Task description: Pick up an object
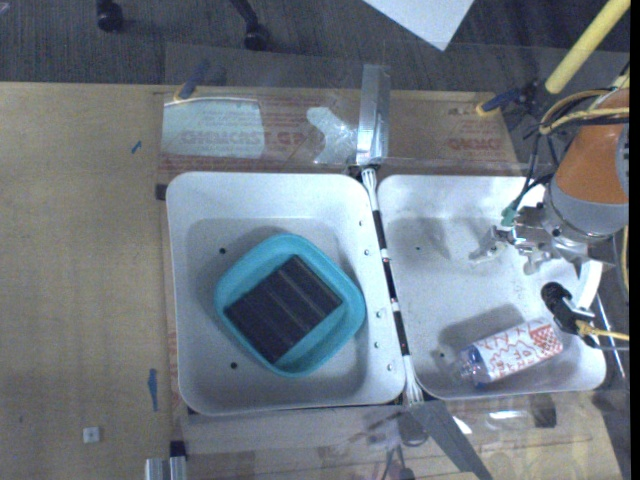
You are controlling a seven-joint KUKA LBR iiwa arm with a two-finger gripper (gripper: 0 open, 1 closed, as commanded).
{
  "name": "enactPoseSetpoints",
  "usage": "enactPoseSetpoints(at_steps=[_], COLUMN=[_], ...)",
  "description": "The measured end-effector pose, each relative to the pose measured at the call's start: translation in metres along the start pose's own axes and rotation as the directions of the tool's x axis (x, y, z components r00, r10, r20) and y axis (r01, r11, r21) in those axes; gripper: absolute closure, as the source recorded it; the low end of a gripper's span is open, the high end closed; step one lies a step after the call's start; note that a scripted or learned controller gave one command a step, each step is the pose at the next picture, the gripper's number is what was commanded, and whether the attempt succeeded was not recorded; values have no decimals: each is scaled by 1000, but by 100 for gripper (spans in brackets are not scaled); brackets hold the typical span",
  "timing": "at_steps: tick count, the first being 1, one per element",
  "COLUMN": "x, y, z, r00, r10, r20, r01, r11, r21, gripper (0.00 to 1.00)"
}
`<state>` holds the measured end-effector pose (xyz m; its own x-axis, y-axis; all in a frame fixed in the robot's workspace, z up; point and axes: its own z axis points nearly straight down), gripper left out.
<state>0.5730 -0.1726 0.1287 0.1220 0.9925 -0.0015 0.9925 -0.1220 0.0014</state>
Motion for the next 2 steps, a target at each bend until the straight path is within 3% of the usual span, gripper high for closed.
enactPoseSetpoints(at_steps=[1, 2], x=[-19, -42], y=[-93, -8], z=[9, 39], r00=[992, 997], r10=[-124, -81], r20=[-2, -14], r01=[124, 81], r11=[992, 997], r21=[2, -6], gripper=[0, 0])
